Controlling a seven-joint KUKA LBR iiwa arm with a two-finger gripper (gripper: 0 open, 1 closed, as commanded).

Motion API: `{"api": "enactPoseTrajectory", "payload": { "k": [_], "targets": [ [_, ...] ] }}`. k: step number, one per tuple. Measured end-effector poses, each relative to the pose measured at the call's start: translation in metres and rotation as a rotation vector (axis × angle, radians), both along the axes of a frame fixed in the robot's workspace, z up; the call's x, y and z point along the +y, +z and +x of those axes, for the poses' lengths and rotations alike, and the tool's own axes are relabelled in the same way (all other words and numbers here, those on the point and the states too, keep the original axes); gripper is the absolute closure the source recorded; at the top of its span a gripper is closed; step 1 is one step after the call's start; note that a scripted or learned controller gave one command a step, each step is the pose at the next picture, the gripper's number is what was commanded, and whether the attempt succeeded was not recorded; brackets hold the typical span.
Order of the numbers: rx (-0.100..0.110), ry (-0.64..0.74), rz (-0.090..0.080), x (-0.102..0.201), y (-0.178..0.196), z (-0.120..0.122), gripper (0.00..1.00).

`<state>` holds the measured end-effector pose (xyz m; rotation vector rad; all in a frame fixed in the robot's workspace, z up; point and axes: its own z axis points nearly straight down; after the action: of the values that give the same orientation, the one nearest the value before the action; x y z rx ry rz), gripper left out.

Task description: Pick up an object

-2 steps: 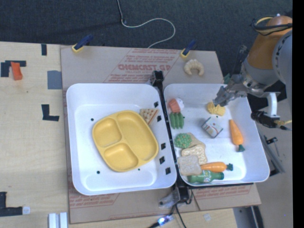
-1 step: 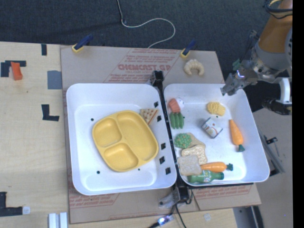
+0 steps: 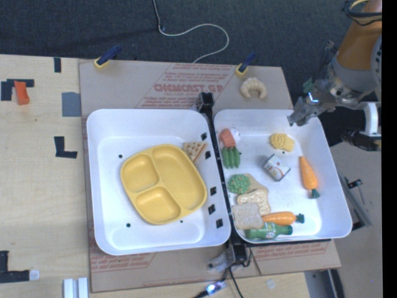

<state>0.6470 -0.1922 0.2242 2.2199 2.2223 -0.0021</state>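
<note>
Bench seen from above at a slant, bearing two shallow white bins side by side on a sheet of cardboard. The left bin [image 3: 105,228] holds a yellow divided plate [image 3: 162,183], with a waffle-patterned cracker [image 3: 194,148] just beyond the plate's far right corner.

The right bin [image 3: 332,185] holds a scatter of toy foods that could be picked up. An ear of yellow corn [image 3: 282,143] lies toward the far side. Near it is a small grey and white carton [image 3: 276,167], tilted. An orange carrot [image 3: 308,175] lies lengthwise along the right side. Along the left side are a green vegetable [image 3: 231,156], a broccoli piece [image 3: 239,183] and two slices of bread [image 3: 250,207]. A second carrot [image 3: 281,218] and a green bottle [image 3: 268,231] lie at the near edge.

The grey arm reaches in from the right. Its gripper [image 3: 299,116] hovers above the right bin's far right corner, apart from every toy. Whether it is released or clenched cannot be told. A croissant [image 3: 253,89] sits on the cardboard outside the bins.
</note>
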Motion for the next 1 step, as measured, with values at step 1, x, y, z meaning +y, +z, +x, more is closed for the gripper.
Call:
{"api": "enactPoseTrajectory", "payload": {
  "k": [1],
  "targets": [
    [0.002,0.004,0.002,0.0491,-0.0098,-0.0047,1.0]
  ]
}}
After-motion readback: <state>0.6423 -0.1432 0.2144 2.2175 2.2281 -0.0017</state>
